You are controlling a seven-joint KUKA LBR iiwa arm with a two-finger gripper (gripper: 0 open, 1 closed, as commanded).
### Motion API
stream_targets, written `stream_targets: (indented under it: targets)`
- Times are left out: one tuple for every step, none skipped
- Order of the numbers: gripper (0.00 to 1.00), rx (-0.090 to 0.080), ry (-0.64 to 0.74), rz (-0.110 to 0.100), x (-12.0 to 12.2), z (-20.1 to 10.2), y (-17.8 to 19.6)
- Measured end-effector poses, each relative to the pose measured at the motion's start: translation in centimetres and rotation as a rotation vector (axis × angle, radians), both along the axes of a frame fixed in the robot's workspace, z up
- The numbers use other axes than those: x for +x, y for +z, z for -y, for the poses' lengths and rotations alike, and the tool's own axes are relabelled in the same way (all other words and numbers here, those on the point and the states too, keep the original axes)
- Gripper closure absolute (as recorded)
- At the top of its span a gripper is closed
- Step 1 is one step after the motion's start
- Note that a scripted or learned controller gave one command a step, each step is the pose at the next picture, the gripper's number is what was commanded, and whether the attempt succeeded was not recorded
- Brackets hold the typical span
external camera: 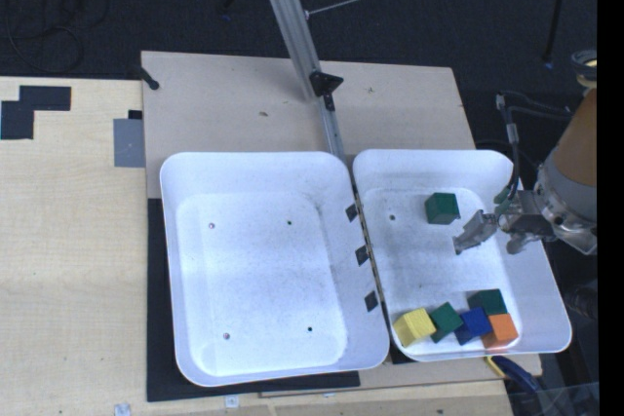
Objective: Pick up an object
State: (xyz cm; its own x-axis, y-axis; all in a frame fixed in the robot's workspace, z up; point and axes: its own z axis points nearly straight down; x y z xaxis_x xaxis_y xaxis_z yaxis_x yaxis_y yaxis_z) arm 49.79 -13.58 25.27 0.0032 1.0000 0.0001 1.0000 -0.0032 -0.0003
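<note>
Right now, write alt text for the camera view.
A grey two-finger gripper hangs over the right shallow white bin, just right of a lone dark green cube. Five small blocks cluster at that bin's near edge; the left white bin sits alongside.

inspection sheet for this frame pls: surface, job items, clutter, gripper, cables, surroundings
Surface: beige bench bearing left bin and right bin, side by side.
Job's things: in the right bin, lone green cube near the far wall; at the near edge a cluster of yellow cube, green cube, blue cube, orange cube, dark green cube.
Clutter: nothing seen.
Gripper: gripper over the right bin, right of the lone green cube, apart from it.
Cables: dark cables on the floor, far left.
Surroundings: slanted aluminium rail; light wooden table at left.
</note>
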Motion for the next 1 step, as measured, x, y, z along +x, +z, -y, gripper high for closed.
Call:
stream_targets:
  targets:
    - [0.00, 0.001, 0.008, -0.004, 8.82, -0.10, -8.86]
